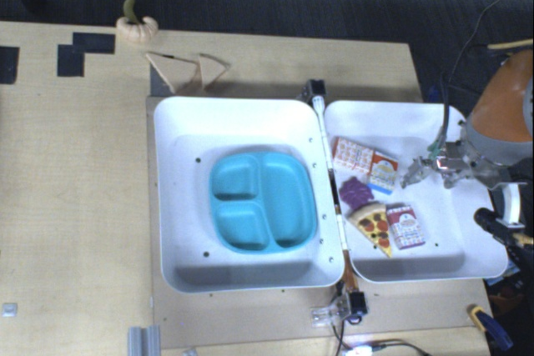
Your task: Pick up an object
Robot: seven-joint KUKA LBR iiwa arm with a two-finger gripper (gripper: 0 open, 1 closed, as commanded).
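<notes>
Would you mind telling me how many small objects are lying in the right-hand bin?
4, clustered in its left half: a red-and-white box farthest back, a purple item below it, a pizza slice nearer, and a small red carton beside the slice. The arm may hide others.

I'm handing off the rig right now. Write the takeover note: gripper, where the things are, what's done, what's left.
Gripper: low over the right bin, nothing seen between its fingers.
Things, all in the right bin: red-and-white box, purple piece, pizza slice, small red packet. Blue tray sits in the left bin.
Done: arm is over the right bin.
Left: grasp an item and lift it; nothing picked yet.
</notes>
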